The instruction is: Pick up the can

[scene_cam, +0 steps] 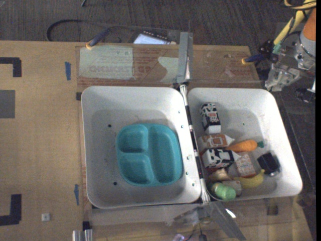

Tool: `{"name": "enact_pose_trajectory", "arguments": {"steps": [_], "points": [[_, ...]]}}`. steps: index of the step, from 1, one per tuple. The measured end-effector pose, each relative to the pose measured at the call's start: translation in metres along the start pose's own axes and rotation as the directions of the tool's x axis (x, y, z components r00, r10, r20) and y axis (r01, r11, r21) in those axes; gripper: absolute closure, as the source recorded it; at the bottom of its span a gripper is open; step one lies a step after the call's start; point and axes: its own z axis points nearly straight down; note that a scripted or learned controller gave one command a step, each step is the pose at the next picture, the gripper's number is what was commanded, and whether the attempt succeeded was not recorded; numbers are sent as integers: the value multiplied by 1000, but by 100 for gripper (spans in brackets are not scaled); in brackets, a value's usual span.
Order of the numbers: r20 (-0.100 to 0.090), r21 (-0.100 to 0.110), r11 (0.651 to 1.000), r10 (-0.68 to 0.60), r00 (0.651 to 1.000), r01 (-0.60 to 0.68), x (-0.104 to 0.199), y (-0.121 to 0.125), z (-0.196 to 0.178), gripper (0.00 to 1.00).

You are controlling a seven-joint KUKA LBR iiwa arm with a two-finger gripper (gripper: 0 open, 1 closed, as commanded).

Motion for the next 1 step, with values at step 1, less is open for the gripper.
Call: {"name": "enact_pose_trajectory", "arguments": {"steps": [1], "points": [[-1, 11, 1000, 25, 1000, -25, -1, -3, 38, 100]]}}
